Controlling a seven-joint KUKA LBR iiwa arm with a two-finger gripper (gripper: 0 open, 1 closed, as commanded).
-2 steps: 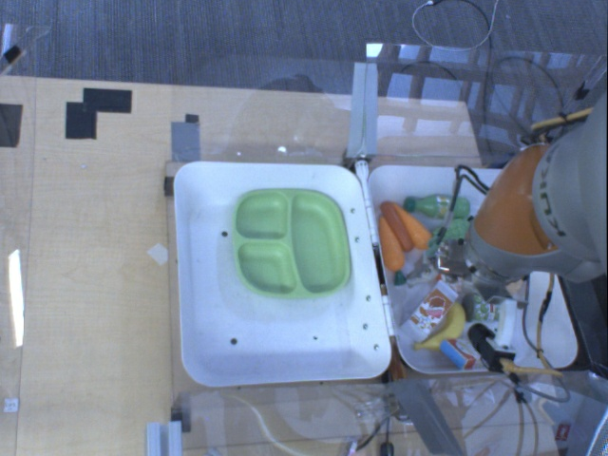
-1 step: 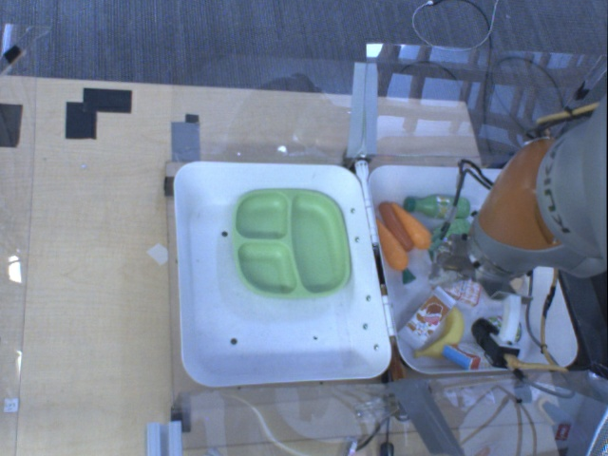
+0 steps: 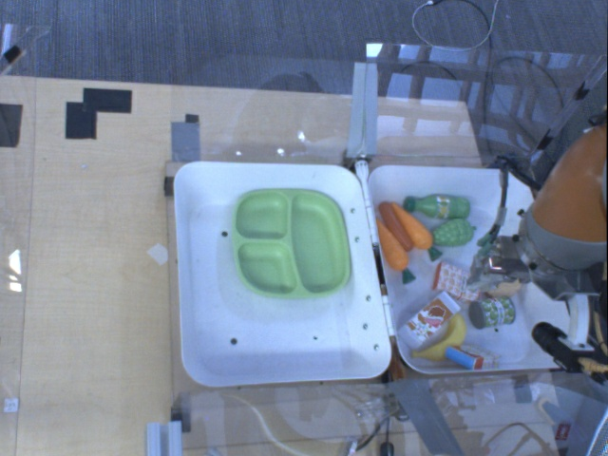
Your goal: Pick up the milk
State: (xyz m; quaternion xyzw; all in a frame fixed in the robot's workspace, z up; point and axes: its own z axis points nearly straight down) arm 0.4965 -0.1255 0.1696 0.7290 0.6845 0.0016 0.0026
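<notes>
A: Where's the milk?

B: I take the small carton (image 3: 433, 319) with the red print to be it. It lies in the right bin (image 3: 408, 180), near the front edge, just above the banana (image 3: 444, 341).

A: And the tool?

B: The tool (image 3: 498, 266) hangs over the same bin, beside a green can (image 3: 492, 313). The carton lies toward the left and front of it, long axis slanted. I cannot tell whether the tool is apart or together.

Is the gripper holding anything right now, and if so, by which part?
It cannot be told. The gripper sits low in the right bin, among the toy food beside a small carton and a can, but no item shows between its fingers.
</notes>
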